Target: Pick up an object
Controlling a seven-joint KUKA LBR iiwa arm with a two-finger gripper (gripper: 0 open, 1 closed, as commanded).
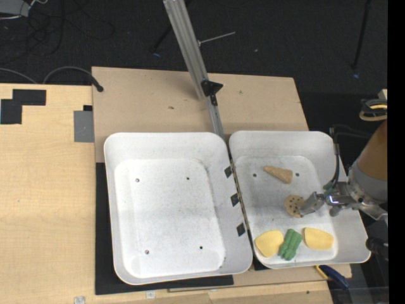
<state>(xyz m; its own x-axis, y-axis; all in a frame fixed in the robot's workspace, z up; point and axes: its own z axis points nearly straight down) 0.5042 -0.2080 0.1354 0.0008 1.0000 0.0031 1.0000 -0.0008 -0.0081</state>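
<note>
Nothing had been lifted, as far as the view showed; every object lay on the floor of the right bin (281, 145), so the picking itself remained to be done. The gripper (312, 202) had reached in over the bin's right rim and sat low near the middle of its floor, its tip just beside a small round brown perforated piece (293, 205), possibly touching it, though contact could not be confirmed; I judged that piece the likely target, with closing and raising left to do. How the jaws stood could not be told; the tip was small and blurred, and nothing was seen between them, so no grasp could be claimed. A tan wedge-shaped piece (279, 173) lay toward the far edge of the same bin, well apart from the gripper; along the near edge sat a yellow piece (269, 242), a green pod-shaped piece (290, 244) touching it on its right, and a second yellow piece (318, 238) just beside that, toward the near right corner. The left bin (120, 145) stood alongside, its right rim overlapping the right bin's left rim.
</note>
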